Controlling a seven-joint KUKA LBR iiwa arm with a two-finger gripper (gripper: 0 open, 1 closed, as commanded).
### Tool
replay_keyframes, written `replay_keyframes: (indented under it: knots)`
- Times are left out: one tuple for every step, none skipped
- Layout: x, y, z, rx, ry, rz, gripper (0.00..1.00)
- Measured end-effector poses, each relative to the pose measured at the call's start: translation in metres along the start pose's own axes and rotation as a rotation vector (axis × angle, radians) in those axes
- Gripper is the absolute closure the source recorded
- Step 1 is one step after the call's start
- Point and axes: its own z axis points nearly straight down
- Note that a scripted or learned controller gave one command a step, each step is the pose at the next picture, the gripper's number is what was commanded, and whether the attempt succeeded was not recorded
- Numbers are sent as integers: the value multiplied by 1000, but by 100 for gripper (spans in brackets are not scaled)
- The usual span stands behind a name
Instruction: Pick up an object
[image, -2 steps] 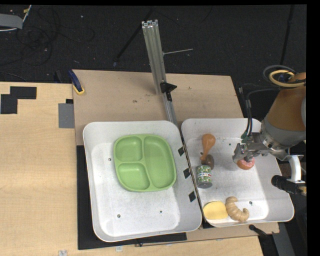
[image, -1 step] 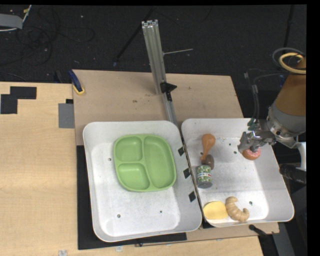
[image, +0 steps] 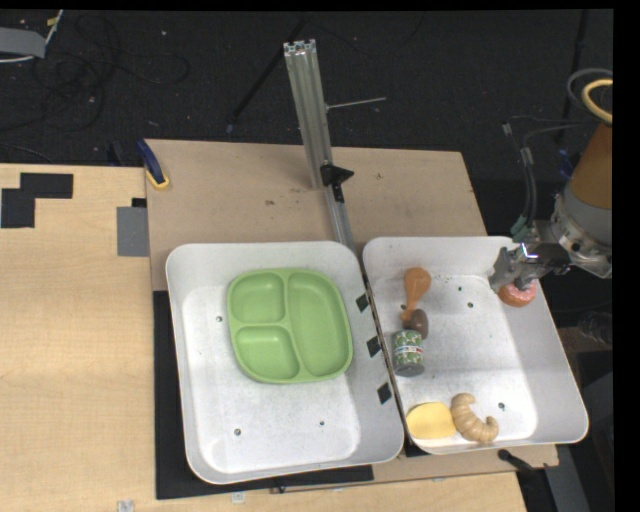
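Hovering my two-finger gripper (image: 516, 272) at the right bin's (image: 545, 390) far right edge, fingers pinching a small round salmon-red lump (image: 518, 293).
I'm guessing it's light, maybe squishy; gripping across its middle looks safest.

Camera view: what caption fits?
Gripper hovers at right bin edge by a red object; green tray lies left.

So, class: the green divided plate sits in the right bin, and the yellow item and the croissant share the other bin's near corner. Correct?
Not quite. The camera view shows the green divided plate in the left bin; the yellow item and croissant share the right bin's near corner.
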Motion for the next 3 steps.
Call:
replay_keyframes:
  knots:
    - [54,-7,16,6,3,-2,100]
    - [96,-18,26,7,2,-1,100]
    - [146,-38,32,8,3,-3,100]
